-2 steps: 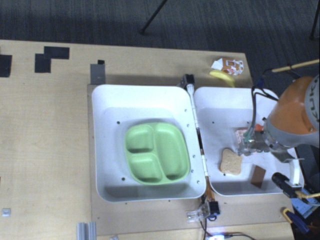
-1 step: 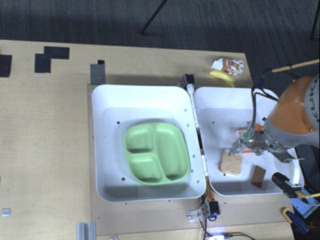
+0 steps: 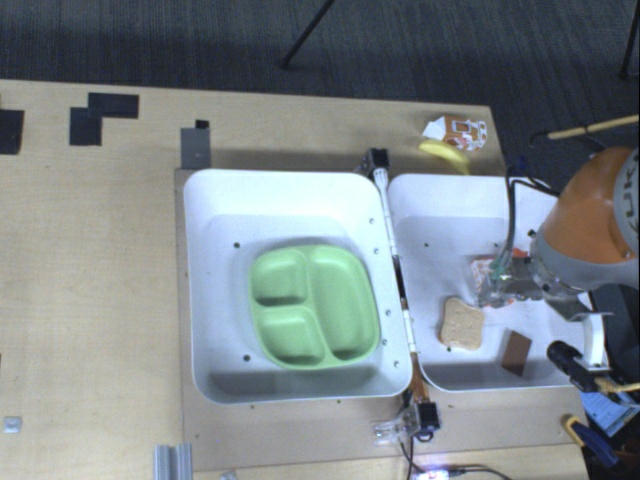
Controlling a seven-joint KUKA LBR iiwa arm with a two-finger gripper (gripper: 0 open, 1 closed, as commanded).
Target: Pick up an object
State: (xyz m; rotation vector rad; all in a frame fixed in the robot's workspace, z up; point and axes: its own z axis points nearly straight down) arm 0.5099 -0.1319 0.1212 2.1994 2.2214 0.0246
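Camera view: two white bins side by side on the bench, left bin [image 3: 205, 268] at nine o'clock of centre, right bin [image 3: 440, 213] at three o'clock. Green divided tray [image 3: 315, 306] lying flat in the left bin, three compartments up, nothing in them. In the right bin, a tan bread-like slice [image 3: 462, 324] toward six o'clock on the floor, a small brown block [image 3: 516, 352] just at its four o'clock, apart from it, and a pinkish object [image 3: 485, 269] at the slice's one o'clock, partly covered by the tool. Gripper [image 3: 503, 286] low over the right bin, reached in from three o'clock under the grey arm [image 3: 600, 218] with its orange band, sitting right at the pinkish object and just beside the slice. Whether released or clenched: cannot tell, too blurred and small. Nothing plainly lifted; slice and block both flat on the bin floor.

Judged progress: reach made, pick not yet shown as done. Left to do, as far as readable: a firm close on one piece, likely the pinkish one or the slice, then a lift clear of the bin. Yellow-and-white packet [image 3: 452, 138] outside the bins at twelve o'clock of the right bin, untouched on the bench.
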